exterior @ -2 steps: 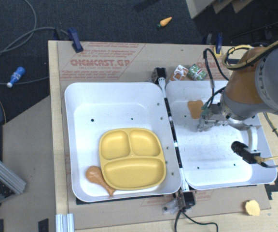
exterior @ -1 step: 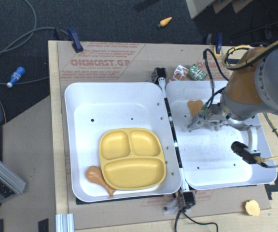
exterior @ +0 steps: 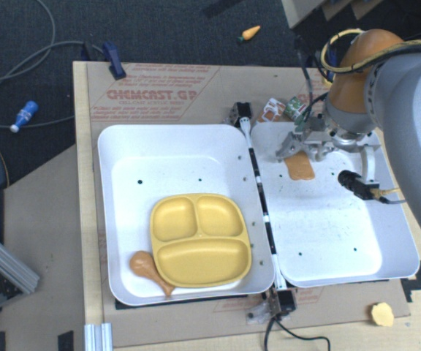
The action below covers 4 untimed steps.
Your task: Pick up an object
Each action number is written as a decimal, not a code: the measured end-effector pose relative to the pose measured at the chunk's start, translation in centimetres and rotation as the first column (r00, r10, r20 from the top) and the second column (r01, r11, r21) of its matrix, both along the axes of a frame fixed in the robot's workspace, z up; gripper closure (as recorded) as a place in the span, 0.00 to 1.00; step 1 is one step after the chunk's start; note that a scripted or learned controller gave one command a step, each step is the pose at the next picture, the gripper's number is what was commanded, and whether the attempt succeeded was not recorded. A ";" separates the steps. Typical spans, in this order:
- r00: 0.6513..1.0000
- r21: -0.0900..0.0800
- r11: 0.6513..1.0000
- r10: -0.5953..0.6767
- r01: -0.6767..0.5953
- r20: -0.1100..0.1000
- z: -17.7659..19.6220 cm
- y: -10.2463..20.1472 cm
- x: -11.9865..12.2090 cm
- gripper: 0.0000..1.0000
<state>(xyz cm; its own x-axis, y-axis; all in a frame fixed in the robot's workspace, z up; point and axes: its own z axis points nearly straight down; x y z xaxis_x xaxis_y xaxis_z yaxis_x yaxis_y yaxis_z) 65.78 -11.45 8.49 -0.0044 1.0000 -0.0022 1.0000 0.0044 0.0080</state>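
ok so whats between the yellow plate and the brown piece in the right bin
In the camera view, between the plate and the brown piece lie bare white bin floor and the bins' touching rims.

On the dark floor lie a small blue bottle [exterior: 25,114] at the left and a little orange piece [exterior: 251,32] at the top, a blue clamp [exterior: 113,61] grips the brown worktop's [exterior: 159,93] far edge, and a yellow lump [exterior: 381,314] rests near its front right corner.

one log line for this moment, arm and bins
gripper: over right bin, above tan piece | left bin: yellow divided plate, drumstick toy
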 end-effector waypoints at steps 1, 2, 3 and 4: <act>1.000 -0.001 1.000 -0.002 0.002 -0.003 1.1 -0.1 -0.3 1.00; 1.000 -0.001 1.000 -0.001 0.001 -0.005 1.0 0.0 -0.3 0.00; 1.000 0.003 1.000 -0.002 0.002 -0.011 -0.1 2.1 -0.3 0.00; 1.000 0.001 1.000 -0.003 0.003 -0.008 0.0 2.1 -0.1 0.00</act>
